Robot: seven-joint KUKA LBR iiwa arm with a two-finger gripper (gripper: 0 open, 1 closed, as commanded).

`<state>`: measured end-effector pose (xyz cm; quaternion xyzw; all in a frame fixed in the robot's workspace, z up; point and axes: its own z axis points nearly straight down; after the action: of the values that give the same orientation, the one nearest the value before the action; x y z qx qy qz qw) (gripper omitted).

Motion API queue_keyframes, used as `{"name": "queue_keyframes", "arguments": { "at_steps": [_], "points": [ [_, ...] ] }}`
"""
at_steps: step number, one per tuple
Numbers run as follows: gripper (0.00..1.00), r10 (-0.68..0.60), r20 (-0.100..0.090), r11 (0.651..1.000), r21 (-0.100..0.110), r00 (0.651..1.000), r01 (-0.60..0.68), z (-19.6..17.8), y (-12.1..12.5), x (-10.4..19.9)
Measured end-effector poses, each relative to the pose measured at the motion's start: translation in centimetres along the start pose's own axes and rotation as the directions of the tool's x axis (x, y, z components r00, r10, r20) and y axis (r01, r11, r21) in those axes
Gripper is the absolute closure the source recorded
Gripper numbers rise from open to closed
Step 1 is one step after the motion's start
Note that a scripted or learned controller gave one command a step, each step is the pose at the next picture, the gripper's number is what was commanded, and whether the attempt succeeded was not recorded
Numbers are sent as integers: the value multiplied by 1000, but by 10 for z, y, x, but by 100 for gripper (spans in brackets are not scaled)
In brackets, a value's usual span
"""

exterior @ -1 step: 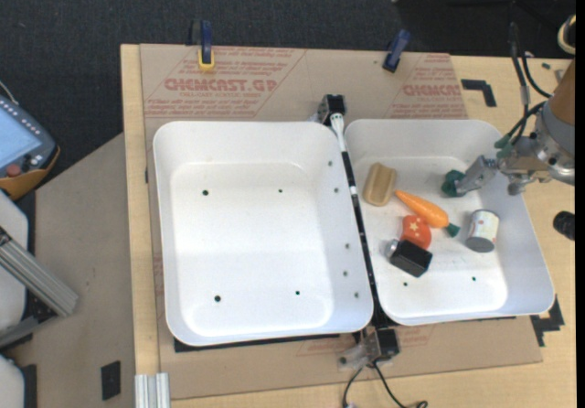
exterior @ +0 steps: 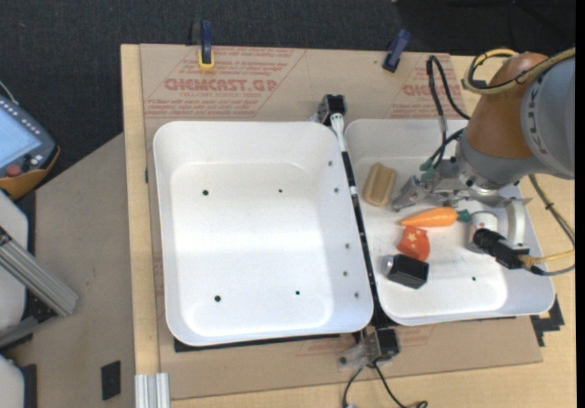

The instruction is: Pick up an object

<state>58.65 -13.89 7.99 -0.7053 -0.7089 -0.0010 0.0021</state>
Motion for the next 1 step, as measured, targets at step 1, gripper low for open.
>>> {"name": "queue_keyframes", "arguments": {
  "at_steps": [1],
  "points": [
    [0,5,5,1000,-1,1000,-5,-5,-1,-5]
  ]
}}
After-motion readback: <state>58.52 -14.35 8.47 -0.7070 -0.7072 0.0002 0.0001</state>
